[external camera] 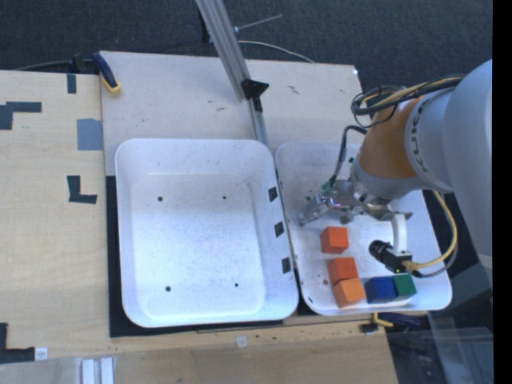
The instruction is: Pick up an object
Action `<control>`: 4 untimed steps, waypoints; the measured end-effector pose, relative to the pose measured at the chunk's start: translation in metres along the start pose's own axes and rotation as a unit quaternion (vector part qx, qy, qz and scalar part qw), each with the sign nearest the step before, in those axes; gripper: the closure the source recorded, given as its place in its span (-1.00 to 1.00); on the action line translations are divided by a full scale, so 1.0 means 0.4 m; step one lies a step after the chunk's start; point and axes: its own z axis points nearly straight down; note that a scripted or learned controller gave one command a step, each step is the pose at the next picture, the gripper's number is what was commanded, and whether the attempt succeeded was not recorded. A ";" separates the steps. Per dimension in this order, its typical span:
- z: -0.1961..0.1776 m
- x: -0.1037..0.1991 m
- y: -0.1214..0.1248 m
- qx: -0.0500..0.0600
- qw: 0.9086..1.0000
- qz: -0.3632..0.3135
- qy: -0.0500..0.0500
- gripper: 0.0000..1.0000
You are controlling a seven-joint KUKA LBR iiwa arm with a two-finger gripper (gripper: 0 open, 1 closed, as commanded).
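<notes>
The end effector (332, 206) hangs in the right bin (300, 254), just above the nearest orange cube (335, 239); its grip I cannot tell. Best to centre over that cube, then descend straight.

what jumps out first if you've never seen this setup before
The big grey arm with its orange band, reaching in from the right over the right bin. Below its pincer sit bright blocks: three orange, one blue and one green, clustered at that bin's near end.
</notes>
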 end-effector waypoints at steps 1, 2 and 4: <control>-0.007 0.029 -0.118 -0.002 1.000 0.001 0.000 -1.00; -0.033 0.030 -0.111 -0.005 1.000 0.000 0.000 1.00; -0.004 0.033 -0.210 -0.001 1.000 0.000 0.000 -1.00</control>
